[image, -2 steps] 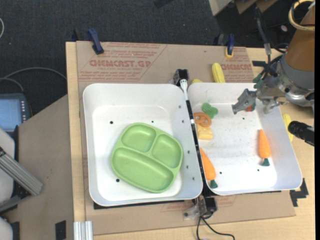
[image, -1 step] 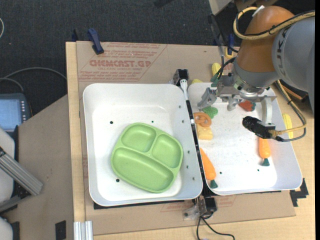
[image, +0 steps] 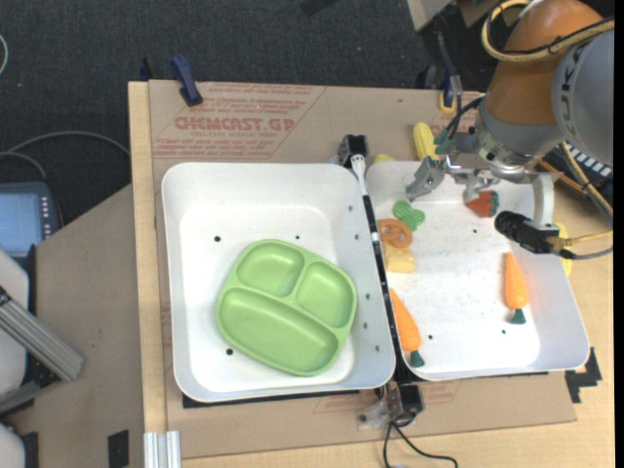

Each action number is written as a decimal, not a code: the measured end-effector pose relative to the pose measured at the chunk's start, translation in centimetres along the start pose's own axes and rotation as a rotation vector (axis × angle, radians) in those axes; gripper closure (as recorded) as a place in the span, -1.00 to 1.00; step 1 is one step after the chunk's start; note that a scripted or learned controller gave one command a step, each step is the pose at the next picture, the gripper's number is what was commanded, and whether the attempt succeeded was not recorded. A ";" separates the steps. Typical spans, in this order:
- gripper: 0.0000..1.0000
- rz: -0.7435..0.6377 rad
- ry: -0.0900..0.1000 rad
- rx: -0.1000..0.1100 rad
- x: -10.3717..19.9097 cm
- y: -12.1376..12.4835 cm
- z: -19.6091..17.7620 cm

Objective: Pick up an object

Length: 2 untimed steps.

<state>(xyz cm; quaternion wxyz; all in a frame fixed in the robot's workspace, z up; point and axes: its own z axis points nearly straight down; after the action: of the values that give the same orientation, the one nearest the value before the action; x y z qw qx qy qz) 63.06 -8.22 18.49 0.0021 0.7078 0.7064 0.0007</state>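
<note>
Camera view: two white bins are seen side by side on the bench. The left bin is occupied by one green divided plate with three compartments, lying near its centre toward the near edge. The right bin is loaded with small toy foods: one carrot against the left wall near the near-left corner, a second carrot toward the right edge, so two carrots are counted; one orange ring piece and one pale yellow block by the left wall; one green piece toward the far-left corner; one red piece near the far edge. One yellow piece is seen just beyond the far edge of the right bin. The arm is reached in from the right, wrist bent down over the far edge of the right bin. The gripper is held just above the red piece; whether its fingers are apart or together cannot be told, and nothing is seen clamped.
</note>
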 end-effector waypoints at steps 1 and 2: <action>-1.00 -0.001 0.003 0.007 -0.3 -2.6 -1.5; -1.00 -0.004 0.001 0.001 -0.2 -0.1 0.1</action>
<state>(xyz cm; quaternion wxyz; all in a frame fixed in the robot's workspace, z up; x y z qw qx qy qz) 62.98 -8.41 18.42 0.0015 0.7064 0.7078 0.0009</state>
